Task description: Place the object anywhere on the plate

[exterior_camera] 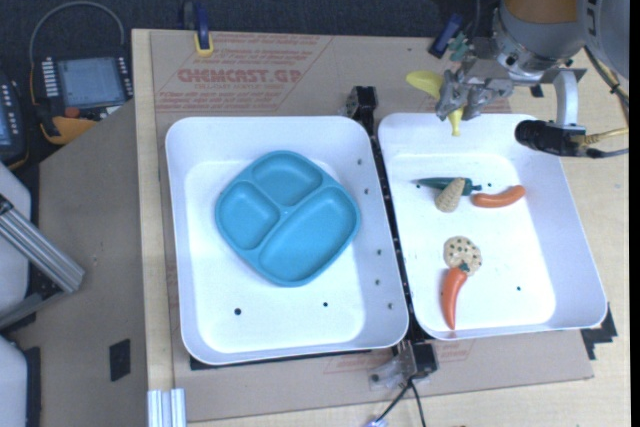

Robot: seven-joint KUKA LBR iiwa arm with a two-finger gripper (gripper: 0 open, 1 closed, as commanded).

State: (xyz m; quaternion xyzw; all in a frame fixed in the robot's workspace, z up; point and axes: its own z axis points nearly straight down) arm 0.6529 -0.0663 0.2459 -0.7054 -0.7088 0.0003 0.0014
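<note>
The blue three-compartment plate (pixel 288 215) lies in the left white bin (pixel 190 305). My gripper (pixel 459 107) hangs over the far edge of the right bin (pixel 570 285), well to the right of the plate and beyond it. Its fingers are shut on a yellow banana-like object (pixel 424 81). One end of that object sticks out to the left and a thin yellow tip pokes out below the fingers. The object is lifted above the bin's rim.
In the right bin lie a corn piece with a green leaf (pixel 450 193), an orange sausage (pixel 497 198), a speckled cookie (pixel 462 253) and an orange-red carrot (pixel 452 295). A black clamp (pixel 361 101) sits between the bins at the far side.
</note>
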